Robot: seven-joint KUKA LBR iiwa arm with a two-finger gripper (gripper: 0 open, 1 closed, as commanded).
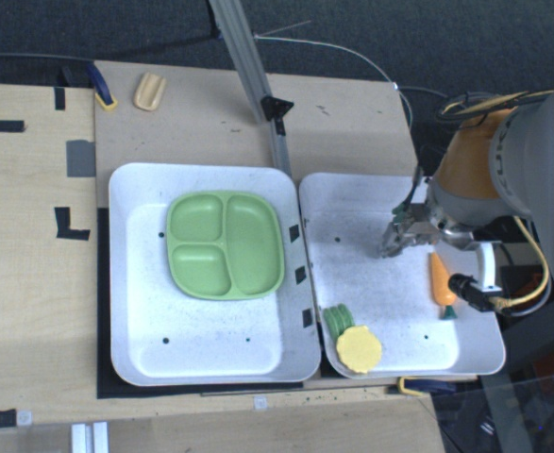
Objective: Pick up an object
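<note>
A pale wooden bench (pixel 31 253) fills the view, with dark carpet beyond its far edge at twelve o'clock. Black tape marks sit on the wood toward nine o'clock. Two shallow white bins lie side by side in the middle. The left bin (pixel 135 347) holds a green divided plate (pixel 226 244), resting toward its twelve o'clock half; the floor of that bin toward six o'clock is bare and speckled. The right bin (pixel 475 352) has a wide bare floor in its middle.

An orange carrot (pixel 440 280) lies near the right bin's three o'clock wall, its green tip pointing to six o'clock. A yellow round piece (pixel 360 349) lies in the corner at seven o'clock, touching a green ridged piece (pixel 338 319) just above it.

The gripper (pixel 395 239) hangs over the right bin's upper middle, at ten o'clock from the carrot and near it, apart from both other pieces. Whether its fingers are apart or together I cannot tell; they are small and blurred, and nothing shows between them.

A grey metal post (pixel 243 50) slants from twelve o'clock down to the seam between the bins. A tan block (pixel 149 92) and a blue and yellow clip (pixel 102 86) lie on the bench at eleven o'clock. The arm (pixel 503 159) is cut off at three o'clock, with cables looping beside it.
</note>
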